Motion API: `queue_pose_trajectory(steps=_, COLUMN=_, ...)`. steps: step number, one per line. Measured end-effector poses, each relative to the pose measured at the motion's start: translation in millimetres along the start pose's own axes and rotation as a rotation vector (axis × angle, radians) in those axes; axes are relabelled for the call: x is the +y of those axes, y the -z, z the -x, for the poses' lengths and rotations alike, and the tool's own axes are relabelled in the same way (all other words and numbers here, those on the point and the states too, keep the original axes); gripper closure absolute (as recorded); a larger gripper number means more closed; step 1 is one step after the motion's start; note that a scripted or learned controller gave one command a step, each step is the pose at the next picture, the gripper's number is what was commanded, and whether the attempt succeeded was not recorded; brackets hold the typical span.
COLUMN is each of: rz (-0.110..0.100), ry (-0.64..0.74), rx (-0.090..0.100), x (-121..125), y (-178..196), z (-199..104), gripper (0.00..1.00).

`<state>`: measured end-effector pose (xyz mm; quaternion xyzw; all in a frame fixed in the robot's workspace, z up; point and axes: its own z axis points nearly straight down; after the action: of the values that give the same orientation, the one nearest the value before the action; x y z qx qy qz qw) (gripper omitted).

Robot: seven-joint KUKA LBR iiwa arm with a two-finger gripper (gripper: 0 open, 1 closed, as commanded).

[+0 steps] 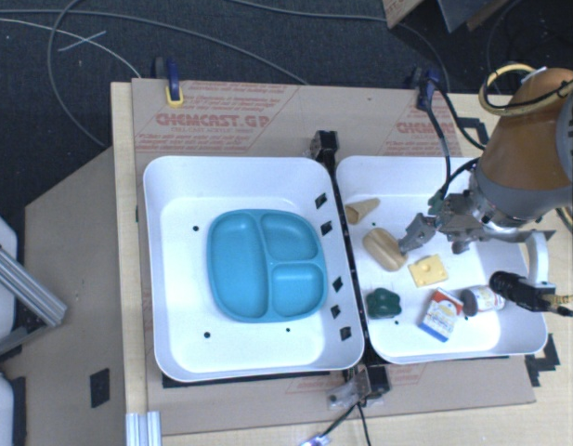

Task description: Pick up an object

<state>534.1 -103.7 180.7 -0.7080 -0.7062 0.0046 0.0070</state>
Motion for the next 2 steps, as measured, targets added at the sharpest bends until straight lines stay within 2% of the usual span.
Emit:
queue_pose_trajectory(steps=1, rz=0.014, ry=0.003, rx=-0.002, x=3.2, y=7.1, z=-0.3, gripper=0.00)
queue_pose_trajectory(steps=2, rz=0.009, ry=0.002, rx=-0.001, x=-0.2, y=-55.9, z=-0.7, gripper=0.00)
